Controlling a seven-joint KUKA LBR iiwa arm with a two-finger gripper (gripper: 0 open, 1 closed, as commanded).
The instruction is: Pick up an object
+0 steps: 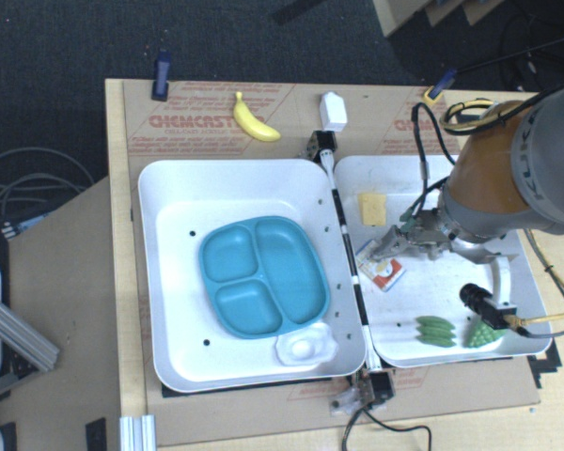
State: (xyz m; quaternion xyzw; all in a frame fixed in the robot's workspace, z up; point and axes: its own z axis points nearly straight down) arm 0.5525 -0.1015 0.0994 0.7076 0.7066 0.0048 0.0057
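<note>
The gripper [385, 248] hangs low in the right bin [423, 294], just over the top edge of a small red and white packet [386, 273]. It looks very close to the packet and may be touching it, but the view is too blurry there to tell if the gripper is open, closed or holding anything. The packet is the nearest thing, so it is likely the one to be picked up. It lies flat on the bin floor, and that is the first worry. A flat, thin thing gives little to pinch, so the gripper could close on air or only nip a corner, and then the packet could slip out on the way up. The packet also sits just beside the wall [350, 252] that splits the two bins, on the packet's left in the view. A sideways push could shove the packet against that wall and bend it, or the gripper could bump the wall itself. A yellow square [372, 208] lies a little above the packet in the view, near but not touching, so a grab that lands off to that side could catch it instead. A green pea pod [435, 331] and a bumpy green toy [486, 338] lie well apart from the packet, below it and to its right, so they are not likely to get in the way. The blue plate [261, 275] lies past the wall, to the packet's left, and should be safe.
</note>
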